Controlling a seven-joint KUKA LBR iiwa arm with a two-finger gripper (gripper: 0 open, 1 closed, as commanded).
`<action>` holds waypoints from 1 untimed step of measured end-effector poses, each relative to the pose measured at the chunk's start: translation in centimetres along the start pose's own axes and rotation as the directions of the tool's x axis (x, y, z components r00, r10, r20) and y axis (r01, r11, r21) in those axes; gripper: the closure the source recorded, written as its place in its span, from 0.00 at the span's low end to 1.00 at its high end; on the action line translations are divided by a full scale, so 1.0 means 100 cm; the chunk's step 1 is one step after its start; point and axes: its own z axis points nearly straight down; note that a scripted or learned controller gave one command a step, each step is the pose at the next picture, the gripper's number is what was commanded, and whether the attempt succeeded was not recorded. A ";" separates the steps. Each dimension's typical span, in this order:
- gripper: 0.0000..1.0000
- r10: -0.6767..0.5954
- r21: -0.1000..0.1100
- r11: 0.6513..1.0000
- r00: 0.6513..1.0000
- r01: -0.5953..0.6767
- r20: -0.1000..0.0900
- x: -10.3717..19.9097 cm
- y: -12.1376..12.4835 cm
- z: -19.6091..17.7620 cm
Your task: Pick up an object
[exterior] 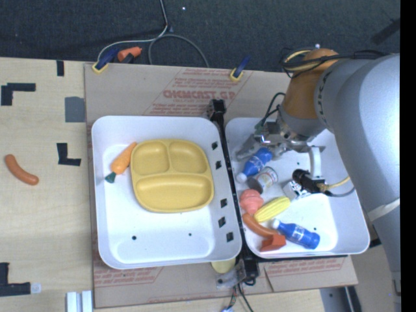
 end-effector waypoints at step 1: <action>0.00 -0.004 0.004 1.000 1.000 0.004 -0.002 0.011 0.025 -0.005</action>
